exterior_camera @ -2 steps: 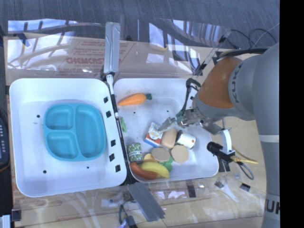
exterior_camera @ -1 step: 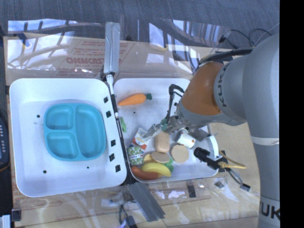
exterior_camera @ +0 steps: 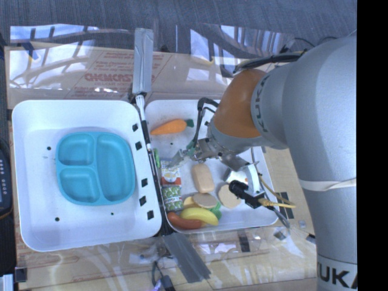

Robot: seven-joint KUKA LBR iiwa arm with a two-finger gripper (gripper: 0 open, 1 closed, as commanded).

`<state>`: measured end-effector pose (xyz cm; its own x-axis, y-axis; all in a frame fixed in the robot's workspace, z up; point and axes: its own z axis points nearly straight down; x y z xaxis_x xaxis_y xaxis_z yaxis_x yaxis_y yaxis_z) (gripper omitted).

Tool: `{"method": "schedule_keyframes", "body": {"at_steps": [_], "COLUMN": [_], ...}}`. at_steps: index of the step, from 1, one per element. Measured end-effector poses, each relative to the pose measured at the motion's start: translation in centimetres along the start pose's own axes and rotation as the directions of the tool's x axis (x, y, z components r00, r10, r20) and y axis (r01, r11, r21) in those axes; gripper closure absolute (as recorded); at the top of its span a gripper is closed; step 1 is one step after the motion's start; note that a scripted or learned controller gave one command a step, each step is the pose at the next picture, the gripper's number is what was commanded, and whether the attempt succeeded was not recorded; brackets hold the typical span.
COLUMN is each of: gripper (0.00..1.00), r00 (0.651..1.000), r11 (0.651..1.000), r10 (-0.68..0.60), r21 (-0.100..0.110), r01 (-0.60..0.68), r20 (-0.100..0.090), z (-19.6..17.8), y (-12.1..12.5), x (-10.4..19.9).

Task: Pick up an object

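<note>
The right bin holds several toy foods. An orange carrot with a green top lies near its back left. A tan oblong bread piece lies mid-bin, with a round tan cookie to its right. At the front lie a yellow banana, a red sausage and a brown-topped disc. A small printed packet rests along the left wall. My gripper hangs low over the bin's middle, between the carrot and the bread piece, just right of the packet. Nothing visibly sits in it.
The left bin bears a blue divided plate. A ridge with black clips separates the two bins. My grey arm with its orange band covers the right bin's far right side.
</note>
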<state>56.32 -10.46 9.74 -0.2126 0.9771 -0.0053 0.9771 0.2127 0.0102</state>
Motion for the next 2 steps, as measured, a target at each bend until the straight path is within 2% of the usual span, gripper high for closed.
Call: {"method": "schedule_keyframes", "body": {"at_steps": [1, 2], "gripper": [0.00, 0.00], "r00": [0.999, 1.000], "r11": [0.999, 1.000], "r10": [0.041, -0.003], "r21": [-0.001, 0.000], "r01": [-0.041, 0.003], "r20": [-0.002, -0.002], "z": [0.0, 0.0], "y": [3.7, 0.8], "x": [-4.9, -1.7]}}
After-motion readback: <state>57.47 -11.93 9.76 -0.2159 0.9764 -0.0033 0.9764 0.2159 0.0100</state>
